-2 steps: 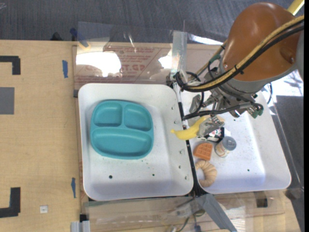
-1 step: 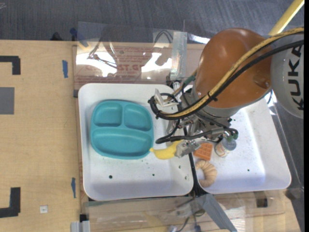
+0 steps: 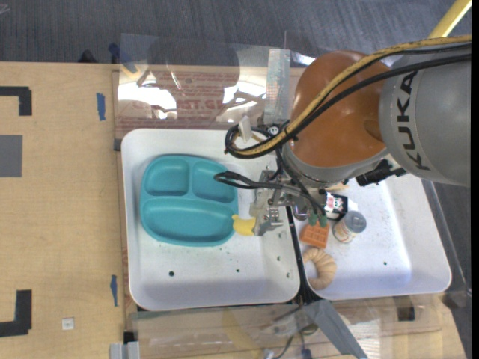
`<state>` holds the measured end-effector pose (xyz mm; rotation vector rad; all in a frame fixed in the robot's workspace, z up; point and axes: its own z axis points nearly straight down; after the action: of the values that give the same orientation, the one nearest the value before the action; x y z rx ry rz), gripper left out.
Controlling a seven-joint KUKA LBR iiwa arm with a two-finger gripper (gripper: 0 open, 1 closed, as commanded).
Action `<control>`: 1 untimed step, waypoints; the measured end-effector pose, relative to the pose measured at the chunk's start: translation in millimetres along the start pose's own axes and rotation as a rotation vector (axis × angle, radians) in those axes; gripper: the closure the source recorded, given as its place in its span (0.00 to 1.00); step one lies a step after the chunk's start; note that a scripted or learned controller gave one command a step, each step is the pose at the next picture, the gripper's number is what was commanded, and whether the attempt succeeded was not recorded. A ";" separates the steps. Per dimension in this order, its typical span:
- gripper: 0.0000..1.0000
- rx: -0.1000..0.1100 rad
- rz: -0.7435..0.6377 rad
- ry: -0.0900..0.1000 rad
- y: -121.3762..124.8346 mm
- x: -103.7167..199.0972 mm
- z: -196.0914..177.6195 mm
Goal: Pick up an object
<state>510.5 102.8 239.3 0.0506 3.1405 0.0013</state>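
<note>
**Gripper low at the left bin's right edge, beside a small yellow piece**

Furthest left in the left bin lies a teal divided plate, three compartments, flat on the bin floor and filling most of its upper half. Just off the plate's lower right corner sits a small yellow object, touching or nearly touching the plate's rim; its exact kind is too small to tell.

Right beside that yellow piece is the gripper, hanging low over the strip where the two bins meet. Its metal parts are crowded by cables and the wrist above, so I cannot tell whether it is released or clenched, and nothing can be made out in its grasp.

Past the divide, the right bin holds a cluster near its left side: an orange block, a tan knobbly toy below it, a small round silvery cap, and a little white-and-red item partly under the arm.

As a judgement, the step in hand is the approach or the closing on a target, with the yellow object the likeliest candidate. The next move calls for a firm close on it without catching the plate rim, then a straight lift.
</note>
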 end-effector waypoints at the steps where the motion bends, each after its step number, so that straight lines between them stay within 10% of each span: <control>1: 1.00 0.001 0.431 0.000 6.2 31.5 27.4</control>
<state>479.3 110.0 211.9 0.7207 3.0579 0.0003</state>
